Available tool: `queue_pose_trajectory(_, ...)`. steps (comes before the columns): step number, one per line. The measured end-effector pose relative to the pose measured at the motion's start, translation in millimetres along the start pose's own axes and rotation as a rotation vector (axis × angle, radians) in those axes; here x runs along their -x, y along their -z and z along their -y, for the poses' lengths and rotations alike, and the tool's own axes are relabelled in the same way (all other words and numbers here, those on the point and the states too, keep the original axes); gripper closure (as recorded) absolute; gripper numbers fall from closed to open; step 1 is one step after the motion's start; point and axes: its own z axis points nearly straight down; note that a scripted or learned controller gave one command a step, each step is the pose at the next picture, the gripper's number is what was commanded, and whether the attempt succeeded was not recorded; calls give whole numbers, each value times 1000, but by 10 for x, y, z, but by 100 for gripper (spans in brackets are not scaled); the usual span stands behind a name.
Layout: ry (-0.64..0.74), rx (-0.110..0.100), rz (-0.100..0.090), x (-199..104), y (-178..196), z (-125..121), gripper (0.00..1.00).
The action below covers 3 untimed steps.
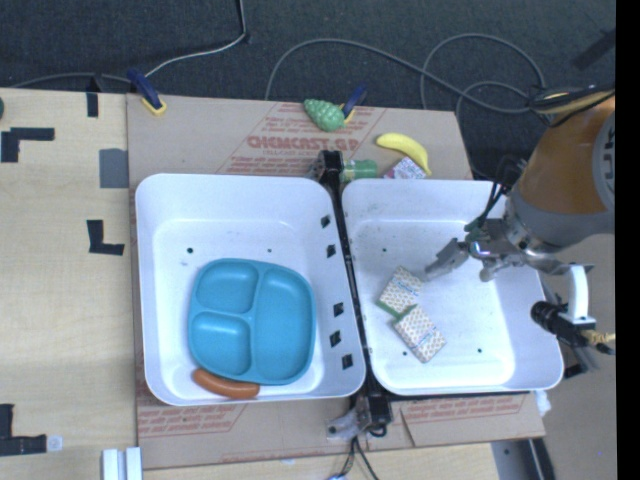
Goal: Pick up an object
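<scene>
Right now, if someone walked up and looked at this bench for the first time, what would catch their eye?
Most striking is the bright blue divided plate in the left bin, with an orange hot dog at its lower edge. In the right bin, the arm's tool hovers just above two patterned sponges. A yellow banana lies on the cardboard behind the bins.

cardboard-topped bench (200, 138) bears two white bins (160, 268), banana (404, 151), green toy (324, 114)

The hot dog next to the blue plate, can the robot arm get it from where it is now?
Probably not easily. The hot dog lies in the left bin, tucked against the blue plate and near the bin's front wall. The gripper hangs over the right bin, so it must cross the divider first.
</scene>
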Motion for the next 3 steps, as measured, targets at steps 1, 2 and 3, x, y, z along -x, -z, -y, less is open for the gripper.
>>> queue_pose_trajectory(1,0,0,0,-393,-462,108,0)
queue_pose_trajectory(2,-1,5,1,-481,-1025,278,0)
queue_pose_trajectory(3,-1,6,2,-419,-1009,477,0)
